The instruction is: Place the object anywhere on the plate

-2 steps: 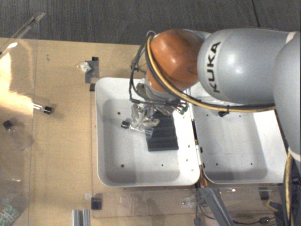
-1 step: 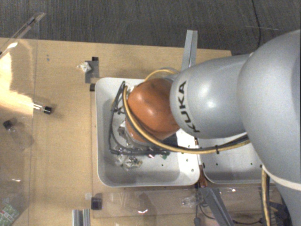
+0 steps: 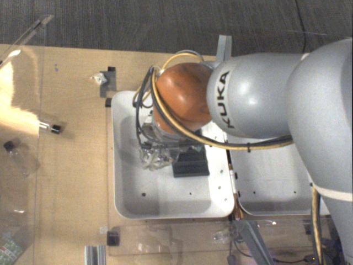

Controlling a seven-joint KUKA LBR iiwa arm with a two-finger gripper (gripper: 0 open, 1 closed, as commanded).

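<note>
Camera view: you see the grey KUKA arm (image 3: pixel 259 101) reach into the left shallow white bin (image 3: pixel 165 200), its two-finger gripper (image 3: pixel 156 154) low beside a dark flat rectangular object (image 3: pixel 191 163); whether it grips, you cannot tell

"KUKA" (black letters) stands on the grey arm (image 3: pixel 248 101)

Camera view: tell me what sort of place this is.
Most likely a robotics lab test cell. A grey KUKA arm reaches over two shallow white bins set on a wooden bench, with cables looped around its orange wrist band.
</note>
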